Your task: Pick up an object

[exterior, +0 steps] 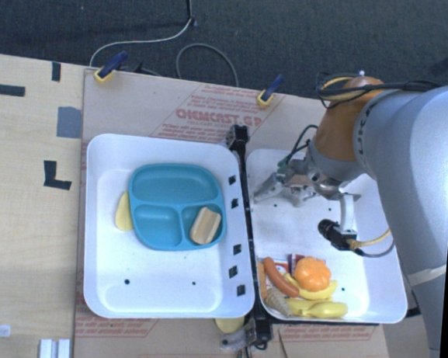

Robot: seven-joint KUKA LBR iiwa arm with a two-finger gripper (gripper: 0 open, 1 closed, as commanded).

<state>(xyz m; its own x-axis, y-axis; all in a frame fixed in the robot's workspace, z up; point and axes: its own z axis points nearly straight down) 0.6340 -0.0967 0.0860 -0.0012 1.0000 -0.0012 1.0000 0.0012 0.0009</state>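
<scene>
Hand [274,188] fingers spread, holding nothing; orange toy [312,273] round, glossy, nr bananas [318,305].

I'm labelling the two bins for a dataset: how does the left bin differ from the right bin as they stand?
The left bin holds a blue divided plate with a tan piece in one compartment; the right bin has no plate, just toy food heaped at its near edge. The gripper hangs over the right bin, not the left. Both are shallow and white.
</scene>
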